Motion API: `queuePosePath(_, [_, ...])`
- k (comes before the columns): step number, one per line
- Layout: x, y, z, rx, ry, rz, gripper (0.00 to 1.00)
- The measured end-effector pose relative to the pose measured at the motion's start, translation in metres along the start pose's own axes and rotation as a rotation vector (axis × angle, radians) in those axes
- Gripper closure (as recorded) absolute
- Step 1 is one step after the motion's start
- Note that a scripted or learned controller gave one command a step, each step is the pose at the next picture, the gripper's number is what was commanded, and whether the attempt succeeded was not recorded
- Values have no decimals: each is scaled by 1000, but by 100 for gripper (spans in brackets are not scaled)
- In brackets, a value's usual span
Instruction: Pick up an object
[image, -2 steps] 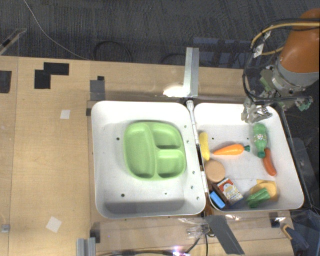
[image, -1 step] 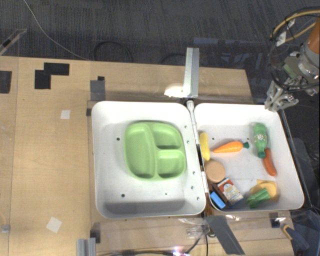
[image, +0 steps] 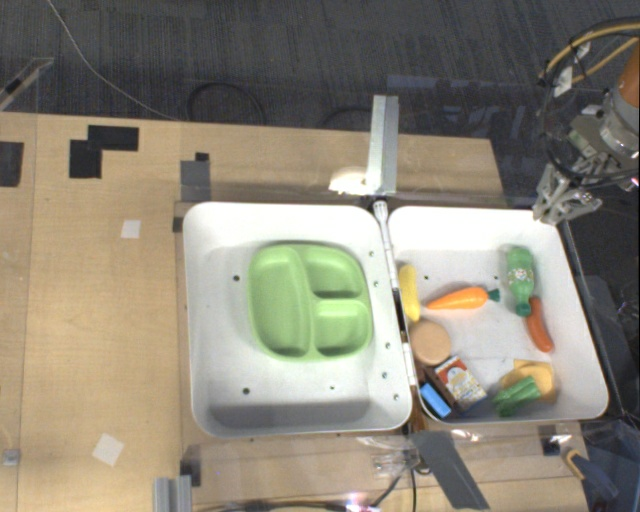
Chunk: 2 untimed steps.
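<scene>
Carrot (image: 460, 298), our likeliest target, lies loose among toy foods in the right bin (image: 575, 270), while the gripper (image: 565, 200) hangs empty above the far corner, fingers spread apart.

1 fixed camera, mounted above the bench (image: 90, 330), looking down at a slant; far side of the scene toward 12 o'clock, near edge toward 6. Mid-distance framing: both white bins fit whole, left bin (image: 215, 390) just left of center, right bin (image: 575, 330) toward 4 o'clock. Dark carpet (image: 250, 50) across the top. Arm (image: 600, 130) enters at 2 o'clock.
</scene>
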<state>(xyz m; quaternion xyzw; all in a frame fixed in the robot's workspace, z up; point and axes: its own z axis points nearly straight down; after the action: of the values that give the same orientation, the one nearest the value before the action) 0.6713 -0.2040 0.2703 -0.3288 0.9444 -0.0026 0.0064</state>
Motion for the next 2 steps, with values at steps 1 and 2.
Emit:
queuePosePath(1, [0,0,-7,-1,0,-128,100])
queuePosePath(2, [0,1,-4,-1,0,-228,100])
